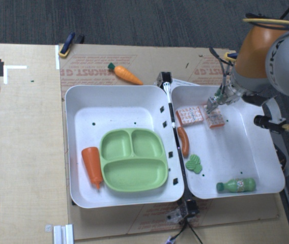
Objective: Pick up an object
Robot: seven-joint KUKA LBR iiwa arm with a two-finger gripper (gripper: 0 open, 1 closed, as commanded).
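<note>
The metallic jaws, their state unclear, hover above a flat printed box.

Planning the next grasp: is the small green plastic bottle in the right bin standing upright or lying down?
Lying down. The small green plastic bottle rests on its side along the near wall of the right white bin, cap pointing left.

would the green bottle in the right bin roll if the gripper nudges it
Probably. The green bottle lies on its side on the smooth floor of the right bin, so it would likely roll. It looks like light plastic and may slip from a pinch.
</note>
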